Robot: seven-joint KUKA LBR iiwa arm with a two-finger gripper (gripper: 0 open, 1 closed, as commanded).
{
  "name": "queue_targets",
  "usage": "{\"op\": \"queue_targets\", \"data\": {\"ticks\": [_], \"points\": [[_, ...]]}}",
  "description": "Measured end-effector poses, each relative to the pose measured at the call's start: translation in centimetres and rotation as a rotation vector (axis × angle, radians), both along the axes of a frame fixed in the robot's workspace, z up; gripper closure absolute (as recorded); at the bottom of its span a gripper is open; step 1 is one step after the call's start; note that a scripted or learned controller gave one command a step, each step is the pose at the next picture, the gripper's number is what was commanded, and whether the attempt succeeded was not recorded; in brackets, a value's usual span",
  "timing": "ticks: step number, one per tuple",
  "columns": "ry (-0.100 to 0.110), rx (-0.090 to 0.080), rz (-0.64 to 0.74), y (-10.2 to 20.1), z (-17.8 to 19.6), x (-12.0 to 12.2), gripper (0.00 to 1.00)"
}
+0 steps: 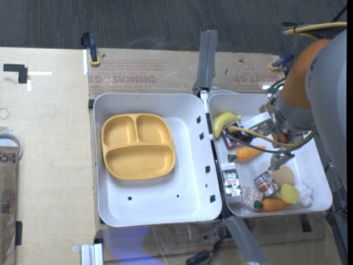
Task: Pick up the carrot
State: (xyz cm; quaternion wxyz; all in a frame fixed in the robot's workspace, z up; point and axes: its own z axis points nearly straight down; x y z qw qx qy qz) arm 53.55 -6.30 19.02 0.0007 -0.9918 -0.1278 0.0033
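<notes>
Apparently hovering in the right white bin (325, 186), the two-finger gripper (276, 148), fingers spread with nothing between them, sits just right of the orange plastic carrot (248, 154), which lies lengthwise left-to-right.

Looked like robotics lab to me: two white bins (105, 164) on cardboard-topped bench (44, 148), clamps (91, 51) behind bins, toy food inside.
</notes>
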Motion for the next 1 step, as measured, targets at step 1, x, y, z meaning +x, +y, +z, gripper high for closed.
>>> {"op": "queue_targets", "data": {"ticks": [1], "points": [[-0.001, -0.001, 0.119, 1.97, 0.00, 5.17, 0.00]]}}
